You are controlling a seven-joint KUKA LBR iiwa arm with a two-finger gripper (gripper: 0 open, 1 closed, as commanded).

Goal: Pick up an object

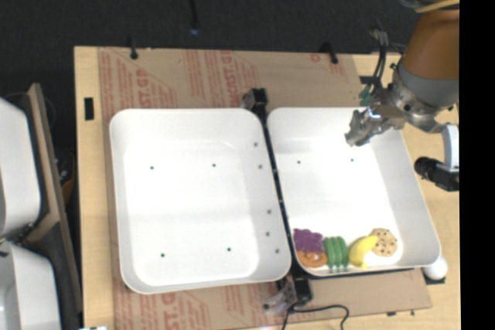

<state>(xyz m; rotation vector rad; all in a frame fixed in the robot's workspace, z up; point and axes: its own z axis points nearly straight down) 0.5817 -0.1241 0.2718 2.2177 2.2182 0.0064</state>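
- Nearest the camera: the toy row along the near wall of the right bin [402, 166] — purple grapes [308, 241] on an orange piece [312, 259], green ribbed piece [336, 252], yellow piece [361, 250], cookie [384, 242]. All touching or just beside each other.
- Counter [178, 77]: cardboard sheet carrying both white bins, side by side and clipped together at the far end of the seam by a black clamp [256, 98].
- Left bin [139, 166]: bare floor, nothing to go for.
- Me: arm in from the right, my gripper [360, 131] low over the far part of the right bin, well apart from the toys. Whether my fingers are released or clenched — cannot tell, too blurred and small.
- Target pick, my call: the cookie. End of the row, one free side toward the bin's right corner.
- Handling guess: small plastic play food, light, stiff, smooth so slippery. Grip across the short width, straight down.
- In the way: near bin wall right behind the row; neighbours packed tight, so little finger room between items. The yellow piece crowds the cookie's left.
- Off to the side: cables past the counter's near edge, white blocks at far left. Not a factor.
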